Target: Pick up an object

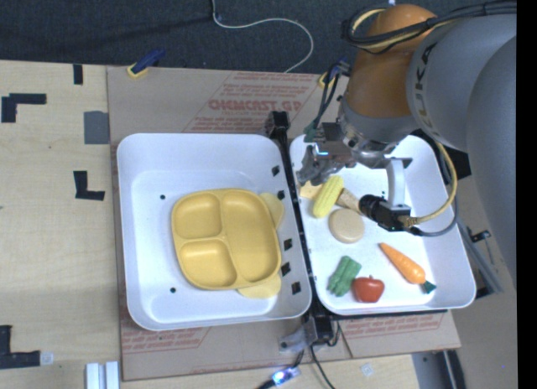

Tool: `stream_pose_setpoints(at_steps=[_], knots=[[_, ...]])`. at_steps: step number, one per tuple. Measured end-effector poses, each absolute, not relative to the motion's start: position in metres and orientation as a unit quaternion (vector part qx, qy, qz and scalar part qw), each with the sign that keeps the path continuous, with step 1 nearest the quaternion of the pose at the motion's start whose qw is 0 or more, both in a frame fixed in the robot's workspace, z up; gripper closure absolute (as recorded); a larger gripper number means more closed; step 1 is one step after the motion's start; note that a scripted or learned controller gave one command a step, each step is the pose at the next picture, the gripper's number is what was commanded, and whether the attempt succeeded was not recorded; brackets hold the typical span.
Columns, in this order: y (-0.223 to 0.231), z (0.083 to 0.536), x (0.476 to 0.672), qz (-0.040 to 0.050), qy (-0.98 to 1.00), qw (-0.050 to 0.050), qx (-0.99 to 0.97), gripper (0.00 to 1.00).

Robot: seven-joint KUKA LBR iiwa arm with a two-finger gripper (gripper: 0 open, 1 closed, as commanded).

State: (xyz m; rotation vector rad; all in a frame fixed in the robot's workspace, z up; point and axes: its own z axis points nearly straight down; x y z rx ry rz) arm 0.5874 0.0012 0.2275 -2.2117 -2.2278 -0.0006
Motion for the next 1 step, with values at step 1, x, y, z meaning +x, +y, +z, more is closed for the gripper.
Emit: stream_pose_setpoints(at_steps=[1], knots=[[0.0549, 0.2147, 0.5736, 0.0013, -0.709, 0.002, -0.705, 1.00]])
